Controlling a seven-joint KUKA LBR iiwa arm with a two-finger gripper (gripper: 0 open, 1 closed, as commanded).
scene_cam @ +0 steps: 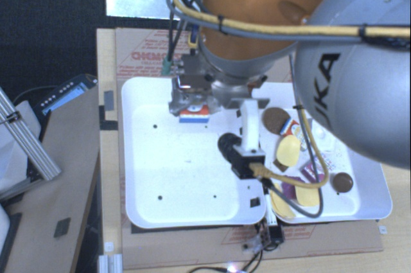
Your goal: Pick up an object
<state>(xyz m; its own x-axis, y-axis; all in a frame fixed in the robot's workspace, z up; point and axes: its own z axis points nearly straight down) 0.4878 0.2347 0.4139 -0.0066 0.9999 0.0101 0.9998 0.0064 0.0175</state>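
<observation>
The left bin (160, 201) offered a wide bare white floor toward its near rim. In the right bin (369, 204), yellow pieces (289, 151) and brown discs (276, 119) crowded beside the dividing wall. Farther back, the gripper (191, 110) hung over the left bin's far edge, pinching a small red, white and blue block (194, 115).

Single fixed camera above the bench, angled down on both bins (154, 201), arm (270, 8) looming close
</observation>
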